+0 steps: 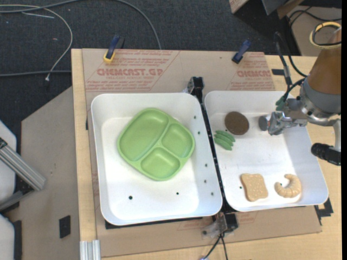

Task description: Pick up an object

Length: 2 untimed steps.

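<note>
Four items lie in your right white bin [309, 161]: round brown cookie [237, 123] nearest pincer [271, 124], whose state you cannot tell, green leafy piece [224, 140], tan toast slice [254, 187], curled croissant [288, 187]; the flat cookie may slip.

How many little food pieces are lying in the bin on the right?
4. A brown round patty at the back, a green leafy piece by the left wall, a toast slice and a croissant at the front. The arm may hide others.
</note>
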Tool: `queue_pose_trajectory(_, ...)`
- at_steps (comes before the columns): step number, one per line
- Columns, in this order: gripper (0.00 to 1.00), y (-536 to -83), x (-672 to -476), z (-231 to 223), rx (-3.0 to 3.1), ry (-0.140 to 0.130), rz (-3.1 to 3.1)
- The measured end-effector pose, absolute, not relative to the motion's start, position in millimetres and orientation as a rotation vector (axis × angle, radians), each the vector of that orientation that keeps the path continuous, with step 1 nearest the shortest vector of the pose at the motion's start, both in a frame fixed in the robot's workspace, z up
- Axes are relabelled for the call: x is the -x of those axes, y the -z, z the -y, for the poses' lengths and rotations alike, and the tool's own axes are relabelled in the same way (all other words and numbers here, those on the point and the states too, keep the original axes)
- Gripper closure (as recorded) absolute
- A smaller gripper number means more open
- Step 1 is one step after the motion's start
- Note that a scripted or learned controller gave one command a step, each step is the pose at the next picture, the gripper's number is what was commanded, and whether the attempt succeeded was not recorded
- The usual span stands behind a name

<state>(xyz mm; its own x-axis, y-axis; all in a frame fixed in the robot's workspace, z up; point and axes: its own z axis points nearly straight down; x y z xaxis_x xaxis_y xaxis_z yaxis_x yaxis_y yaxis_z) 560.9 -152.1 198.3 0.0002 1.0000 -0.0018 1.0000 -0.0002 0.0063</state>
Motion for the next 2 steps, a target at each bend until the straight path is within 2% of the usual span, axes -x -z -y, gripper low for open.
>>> queue_pose_trajectory(1, 1.00, -248.6, -562.5, 152.2, -2.215, -0.006, -2.219)
queue_pose_trajectory(2, 1.00, -255.1, -577.7, 102.2, -2.213, -0.005, -2.227)
